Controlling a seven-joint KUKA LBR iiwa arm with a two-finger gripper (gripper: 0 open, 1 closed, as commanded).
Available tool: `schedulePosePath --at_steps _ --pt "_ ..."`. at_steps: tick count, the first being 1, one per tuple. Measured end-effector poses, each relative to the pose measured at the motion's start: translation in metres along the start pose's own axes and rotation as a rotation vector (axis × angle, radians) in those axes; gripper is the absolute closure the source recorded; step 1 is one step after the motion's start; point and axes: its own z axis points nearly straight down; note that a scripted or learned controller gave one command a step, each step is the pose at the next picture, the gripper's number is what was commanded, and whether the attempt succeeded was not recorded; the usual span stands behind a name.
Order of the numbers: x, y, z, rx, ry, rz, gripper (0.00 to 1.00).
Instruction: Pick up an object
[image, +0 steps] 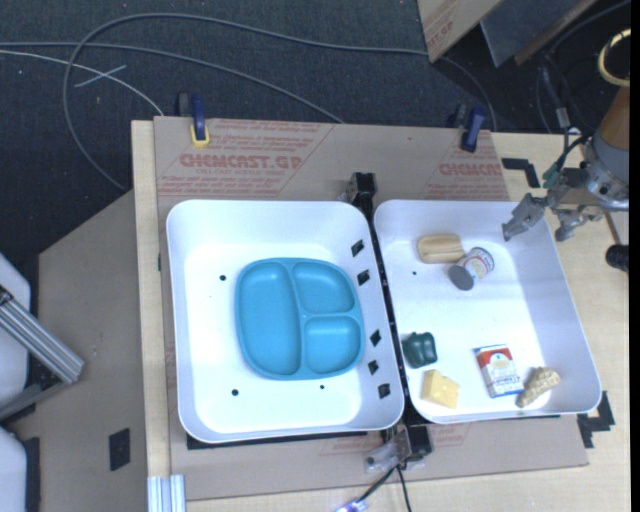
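Gripper (541, 217) fingers are seen spread and empty over the right bin's (560, 300) far right corner, so nothing is judged picked yet, the tan block (439, 248) lying near the far edge.

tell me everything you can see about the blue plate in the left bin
The blue plate is a rounded-square divided dish, plastic by its look, with three compartments: one long section on the view's left and two smaller ones on the right. It lies flat, right side up, near the middle of the left bin, turned slightly askew. Nothing rests in it and nothing touches it but the bin floor.
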Motion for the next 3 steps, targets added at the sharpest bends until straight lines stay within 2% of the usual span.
schedulePosePath --at_steps 1,2,3 --pt "0.001 0.003 -0.009 -0.015 -0.004 -0.004 0.0" --pt "0.009 -0.003 0.044 -0.01 -0.002 -0.004 0.0" --pt "0.005 0.001 0.081 -0.033 -0.006 -0.006 0.0"
